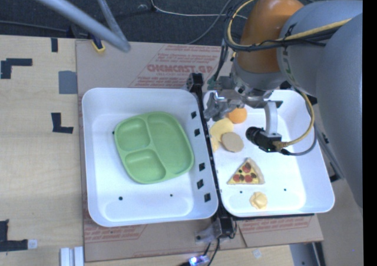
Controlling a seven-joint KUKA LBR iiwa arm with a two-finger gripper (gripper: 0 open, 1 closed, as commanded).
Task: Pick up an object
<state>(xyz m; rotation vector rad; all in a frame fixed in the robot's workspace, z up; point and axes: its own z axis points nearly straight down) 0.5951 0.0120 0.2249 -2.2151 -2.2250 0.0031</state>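
Note:
My gripper [221,105] hangs low over the back left corner of the right bin [306,191], under the orange wrist band. An orange ball [238,116] lies just to its right, touching or nearly touching the fingers. A pale yellow piece [219,129] and a tan round cookie [232,142] lie just in front of it. Further forward are a pizza slice [246,173] and a small yellow lump [258,200]. I see nothing between the fingers.
The left bin [97,141] holds a green divided plate [154,146]. A black divider with clips [203,147] runs between the bins. Cables loop from the wrist over the right bin's back. A grey pole crosses the top left.

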